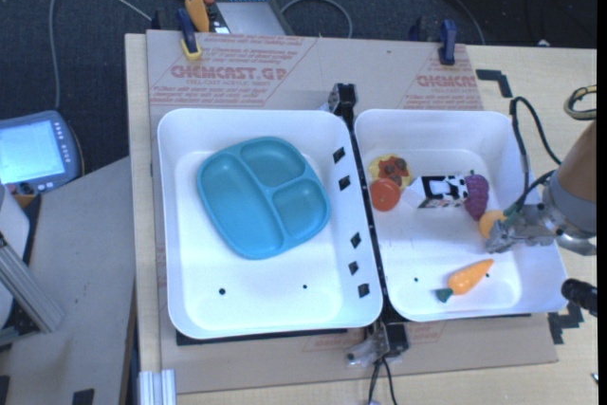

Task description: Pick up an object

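Gripper [501, 237] sits low at the right bin's [446, 303] right side; its grip state cannot be told. An orange piece [487, 223] lies beside it, toy carrot [469, 277] just nearer. Nothing lifted; pick outstanding.

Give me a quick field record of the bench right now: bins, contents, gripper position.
left bin: holds a blue divided plate
right bin: holds toy carrot, black-and-white block, purple item, red and yellow toys
gripper: at the right bin's right side, low, beside a small orange piece
held object: none visible between the fingers
nearest item: the orange piece, then the carrot
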Action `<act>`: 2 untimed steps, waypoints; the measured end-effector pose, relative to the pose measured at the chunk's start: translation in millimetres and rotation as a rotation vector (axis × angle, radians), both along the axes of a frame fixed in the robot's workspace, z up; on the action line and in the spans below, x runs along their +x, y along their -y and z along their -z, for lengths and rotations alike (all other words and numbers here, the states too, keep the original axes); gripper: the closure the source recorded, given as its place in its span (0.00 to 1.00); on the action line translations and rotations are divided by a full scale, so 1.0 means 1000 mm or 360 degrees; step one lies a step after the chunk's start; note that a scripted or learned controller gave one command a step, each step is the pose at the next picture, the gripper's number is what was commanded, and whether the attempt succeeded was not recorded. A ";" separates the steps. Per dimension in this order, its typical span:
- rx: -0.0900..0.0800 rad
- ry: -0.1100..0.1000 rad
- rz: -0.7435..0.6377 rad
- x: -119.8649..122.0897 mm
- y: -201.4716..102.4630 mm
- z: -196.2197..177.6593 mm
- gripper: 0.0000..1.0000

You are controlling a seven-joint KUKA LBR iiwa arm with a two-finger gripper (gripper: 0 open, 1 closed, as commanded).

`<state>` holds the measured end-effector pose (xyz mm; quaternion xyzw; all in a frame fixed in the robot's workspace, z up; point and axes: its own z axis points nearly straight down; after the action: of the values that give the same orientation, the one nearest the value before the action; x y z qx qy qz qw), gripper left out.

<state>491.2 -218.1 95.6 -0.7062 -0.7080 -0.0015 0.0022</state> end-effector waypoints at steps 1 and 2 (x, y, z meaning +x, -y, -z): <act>-0.0011 0.0007 0.0004 -0.002 0.000 -0.043 1.00; -0.0013 0.0012 0.0001 0.010 0.000 -0.100 1.00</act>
<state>500.9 -218.4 196.0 -0.7065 -0.7077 -0.0013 -0.0033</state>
